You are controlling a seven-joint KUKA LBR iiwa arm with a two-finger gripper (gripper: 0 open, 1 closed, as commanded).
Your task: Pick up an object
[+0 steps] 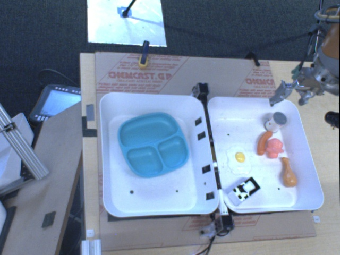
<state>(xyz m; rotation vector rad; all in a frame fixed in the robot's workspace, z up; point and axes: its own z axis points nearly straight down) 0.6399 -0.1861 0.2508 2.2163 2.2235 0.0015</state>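
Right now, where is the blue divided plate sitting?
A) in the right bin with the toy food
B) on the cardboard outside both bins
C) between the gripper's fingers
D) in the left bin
D: the blue divided plate lies flat on the floor of the left bin, while the fried egg and the other toys are in the right bin.

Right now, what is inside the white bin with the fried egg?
The right bin holds a toy fried egg, sausage, pink toy, drumstick, black-and-white block and a grey-white piece. Whatever lies beneath them is covered.
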